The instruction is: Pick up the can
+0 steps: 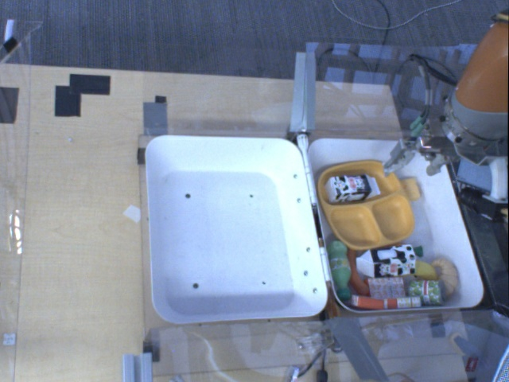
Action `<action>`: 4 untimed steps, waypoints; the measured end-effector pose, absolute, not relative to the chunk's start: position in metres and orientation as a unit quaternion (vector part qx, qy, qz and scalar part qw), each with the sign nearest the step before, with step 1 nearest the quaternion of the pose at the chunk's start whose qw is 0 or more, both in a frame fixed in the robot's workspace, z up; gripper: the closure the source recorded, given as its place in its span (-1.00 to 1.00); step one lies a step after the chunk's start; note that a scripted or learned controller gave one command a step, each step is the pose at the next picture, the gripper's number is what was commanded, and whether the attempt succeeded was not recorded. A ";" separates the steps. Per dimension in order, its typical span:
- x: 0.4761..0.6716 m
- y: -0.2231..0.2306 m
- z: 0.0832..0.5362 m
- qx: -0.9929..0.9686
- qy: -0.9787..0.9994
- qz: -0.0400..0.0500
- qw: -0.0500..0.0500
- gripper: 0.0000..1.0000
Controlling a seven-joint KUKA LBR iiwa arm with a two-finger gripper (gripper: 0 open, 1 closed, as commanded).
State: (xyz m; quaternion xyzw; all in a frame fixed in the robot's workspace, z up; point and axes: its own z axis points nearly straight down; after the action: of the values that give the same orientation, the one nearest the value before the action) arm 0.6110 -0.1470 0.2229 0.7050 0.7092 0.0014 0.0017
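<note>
The gripper (415,159) hangs over the back edge of the right bin (465,245), just beside the rear of the yellow tray (374,221). Its 2 fingers look spread with nothing between them, so I judge it has not yet closed on anything and is placed there as a start point for coming down into the clutter.

The can (422,293) lies on its side at the front of the right bin, well apart from the gripper, which sits at the opposite end of the bin. It is wedged among other items, probably because everything was tipped in loose and slid toward the front wall. Lying flat and crowded, it looks awkward to reach cleanly (neighbours touch it on more than 1 side).

Counting the right bin: 1 yellow tray with compartments, 1 small black-and-white carton (351,187) resting in the tray's rear compartment, 1 larger black-and-white carton (391,261) just in front of the tray, 1 green bottle-like thing (339,263) by the left wall, 1 red flat packet (383,291), 1 can, and 1 tan round thing (448,274) in the front right corner.

The left bin (231,229) makes 2 bins in all, side by side and touching along a metal strip
</note>
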 end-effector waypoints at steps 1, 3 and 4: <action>0.623 -0.206 0.097 0.661 0.750 0.003 0.006 -1.00; 0.627 -0.206 0.111 0.661 0.751 0.006 0.012 -1.00; 0.559 -0.190 0.103 0.655 0.755 0.009 0.017 -1.00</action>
State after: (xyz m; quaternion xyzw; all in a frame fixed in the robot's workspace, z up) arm 0.5587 -0.1902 0.1030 0.6552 0.7552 0.0087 0.0166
